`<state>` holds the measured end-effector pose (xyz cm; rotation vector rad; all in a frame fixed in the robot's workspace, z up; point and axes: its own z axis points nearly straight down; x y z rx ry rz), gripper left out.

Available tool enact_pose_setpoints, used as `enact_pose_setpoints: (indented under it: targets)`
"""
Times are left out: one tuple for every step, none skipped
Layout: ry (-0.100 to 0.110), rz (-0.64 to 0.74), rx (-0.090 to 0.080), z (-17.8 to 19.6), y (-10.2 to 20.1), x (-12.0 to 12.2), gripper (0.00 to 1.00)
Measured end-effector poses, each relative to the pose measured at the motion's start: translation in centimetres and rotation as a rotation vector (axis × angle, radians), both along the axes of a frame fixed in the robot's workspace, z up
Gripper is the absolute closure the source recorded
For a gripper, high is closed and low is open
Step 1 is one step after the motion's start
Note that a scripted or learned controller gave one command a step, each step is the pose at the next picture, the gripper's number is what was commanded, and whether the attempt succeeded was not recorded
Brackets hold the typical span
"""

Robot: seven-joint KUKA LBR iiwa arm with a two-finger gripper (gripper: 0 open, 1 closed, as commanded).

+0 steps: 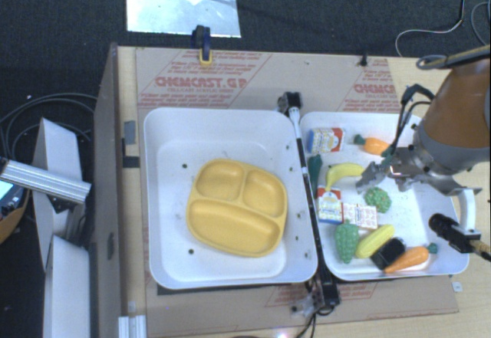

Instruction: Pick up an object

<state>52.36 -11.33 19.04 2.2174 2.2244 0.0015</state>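
Observation:
The right white bin [437,264] holds several toy foods. My gripper [388,174] hangs over the middle of this bin, below the grey arm with its orange band [460,103]. A yellow banana [343,172] lies just to its left. A small green broccoli [377,199] sits directly below it. An orange piece [374,146] lies above it, near the bin's far wall. I see nothing between the gripper's tips.
Also in the right bin are a red-and-white carton [326,139], two small white boxes [331,206] [360,214], green grapes [347,241], a yellow piece [375,240], a black block [390,252] and a carrot [411,257]. The left bin [165,175] holds a yellow divided tray [236,206].

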Motion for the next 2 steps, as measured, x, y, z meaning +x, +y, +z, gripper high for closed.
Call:
enact_pose_setpoints:
  targets:
    - [-0.005, 0.004, -0.002, -10.95, 2.74, 6.19, 0.0]
    - [0.0, 0.001, 0.0, -10.59, 2.71, 6.21, 0.0]
